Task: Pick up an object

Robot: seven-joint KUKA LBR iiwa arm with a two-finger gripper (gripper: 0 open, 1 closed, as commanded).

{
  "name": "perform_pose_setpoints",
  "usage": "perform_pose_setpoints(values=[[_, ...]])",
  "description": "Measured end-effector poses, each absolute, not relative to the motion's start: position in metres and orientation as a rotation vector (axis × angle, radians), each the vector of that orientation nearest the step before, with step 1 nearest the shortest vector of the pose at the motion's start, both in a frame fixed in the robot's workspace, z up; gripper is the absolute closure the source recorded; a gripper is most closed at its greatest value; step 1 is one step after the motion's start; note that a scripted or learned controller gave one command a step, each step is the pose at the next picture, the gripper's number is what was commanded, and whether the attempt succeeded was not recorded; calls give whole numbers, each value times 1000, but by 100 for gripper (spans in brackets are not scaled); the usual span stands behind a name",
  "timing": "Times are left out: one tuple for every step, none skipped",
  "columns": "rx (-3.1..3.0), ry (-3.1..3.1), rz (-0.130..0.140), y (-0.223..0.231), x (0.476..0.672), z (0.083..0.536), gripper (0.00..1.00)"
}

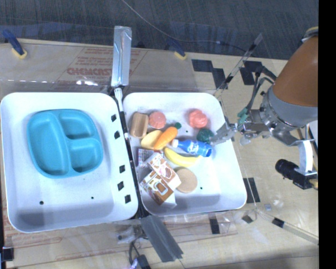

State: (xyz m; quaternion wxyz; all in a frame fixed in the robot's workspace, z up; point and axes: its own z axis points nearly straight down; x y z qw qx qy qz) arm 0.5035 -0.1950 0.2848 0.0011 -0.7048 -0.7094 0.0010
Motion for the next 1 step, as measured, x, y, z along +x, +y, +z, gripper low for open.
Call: perform_pose_setpoints(values=[[-2234,-2196,8,-187,475,180,0]])
